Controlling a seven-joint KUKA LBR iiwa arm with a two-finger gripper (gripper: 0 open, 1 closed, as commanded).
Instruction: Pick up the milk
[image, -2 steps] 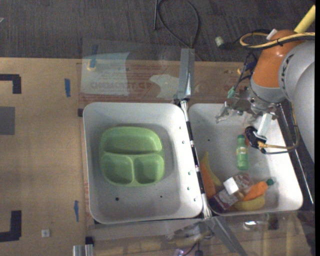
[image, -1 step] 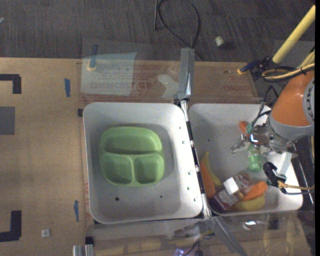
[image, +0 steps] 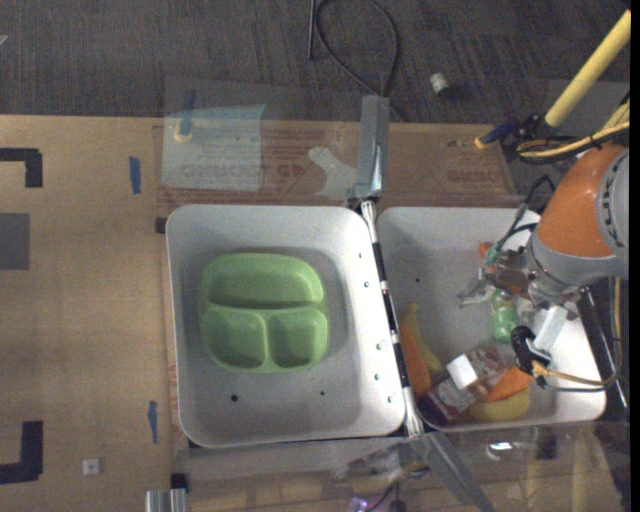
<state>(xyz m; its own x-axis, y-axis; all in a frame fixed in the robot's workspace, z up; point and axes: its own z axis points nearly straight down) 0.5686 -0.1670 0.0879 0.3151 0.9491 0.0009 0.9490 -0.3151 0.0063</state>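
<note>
- The gripper (image: 478, 290) hangs over the middle of the right bin (image: 430, 240). Its tip is a small blur of metal from this slant, so whether it is open or closed cannot be told, and nothing is seen held in it.
- The milk (image: 466, 379), a small carton with a white cap, lies near the bin's front edge, apart from the gripper and nearer the camera.
- It is crowded: a carrot (image: 414, 362) lies just beside it toward the divider, and a banana (image: 506, 406) and an orange piece (image: 512, 384) press in from the other side.
- A green bottle (image: 503, 318) stands between the gripper and the carton.
- A good approach likely comes down from straight above and closes across the carton's narrow sides, clear of its neighbours.
- The main risk is probably pinching the carrot or banana along with it.
</note>
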